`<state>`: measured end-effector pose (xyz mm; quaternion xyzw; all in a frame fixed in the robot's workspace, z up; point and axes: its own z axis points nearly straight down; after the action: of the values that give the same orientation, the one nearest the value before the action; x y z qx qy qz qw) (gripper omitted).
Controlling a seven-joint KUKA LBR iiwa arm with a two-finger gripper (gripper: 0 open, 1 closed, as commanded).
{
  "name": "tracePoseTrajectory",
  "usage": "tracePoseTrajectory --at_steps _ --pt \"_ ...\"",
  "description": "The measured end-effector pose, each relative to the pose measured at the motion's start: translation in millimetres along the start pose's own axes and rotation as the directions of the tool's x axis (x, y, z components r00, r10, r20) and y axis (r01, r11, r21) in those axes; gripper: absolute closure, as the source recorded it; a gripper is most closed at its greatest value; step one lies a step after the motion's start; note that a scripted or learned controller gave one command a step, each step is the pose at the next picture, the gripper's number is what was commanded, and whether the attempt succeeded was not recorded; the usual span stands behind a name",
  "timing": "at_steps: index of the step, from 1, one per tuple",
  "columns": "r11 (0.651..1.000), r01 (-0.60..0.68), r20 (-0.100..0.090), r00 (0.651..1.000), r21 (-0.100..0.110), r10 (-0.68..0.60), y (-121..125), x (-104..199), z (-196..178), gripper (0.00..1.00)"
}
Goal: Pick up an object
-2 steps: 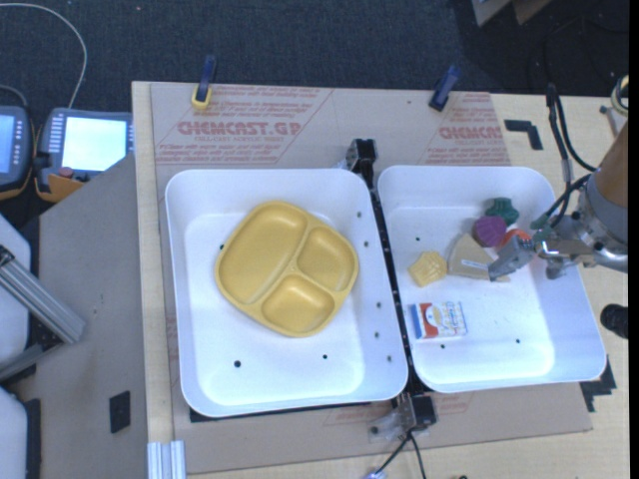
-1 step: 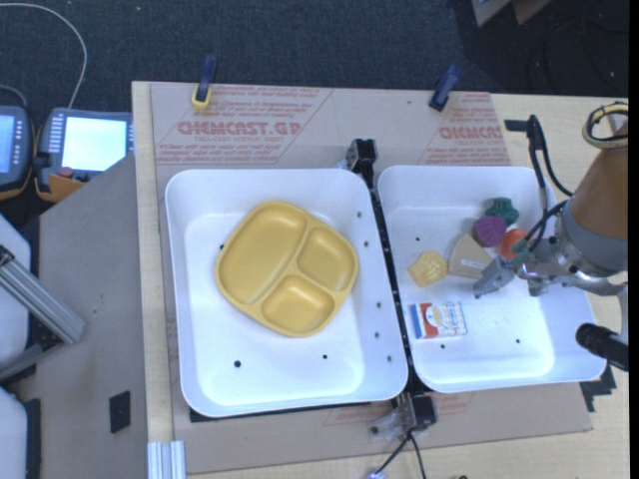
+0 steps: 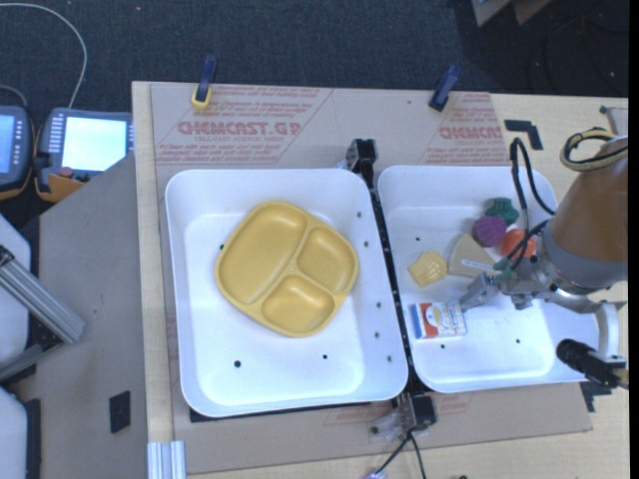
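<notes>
The right bin (image 3: 479,367) holds several small items. A yellow waffle-like piece (image 3: 427,267) lies at its left. A purple grape bunch (image 3: 489,230), a green item (image 3: 501,209) and an orange item (image 3: 512,242) cluster at the back. A pale tan piece (image 3: 467,254) lies between them and the waffle. A small white card with red and blue print (image 3: 439,319) lies flat near the front left. My gripper (image 3: 483,291) hangs low over the bin's middle, just right of the card and in front of the tan piece. Nothing is visibly held in it.
The left bin (image 3: 200,347) carries a yellow divided plate (image 3: 288,267). The arm's orange band (image 3: 597,208) and grey wrist cover the right bin's right side, with black cables (image 3: 524,178) looping above. Clamps sit at the bench's back edge.
</notes>
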<state>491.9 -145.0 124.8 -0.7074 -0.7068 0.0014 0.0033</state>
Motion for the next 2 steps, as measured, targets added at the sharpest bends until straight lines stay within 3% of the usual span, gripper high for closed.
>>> tracePoseTrajectory --at_steps 1,2 --pt "1.0 -0.001 0.003 1.0 -0.008 0.001 1.4 -0.7 -13.2 1.0" --pt "1.0 0.002 0.005 1.0 -0.014 -0.002 8.8 -0.2 -75.0 1.0"
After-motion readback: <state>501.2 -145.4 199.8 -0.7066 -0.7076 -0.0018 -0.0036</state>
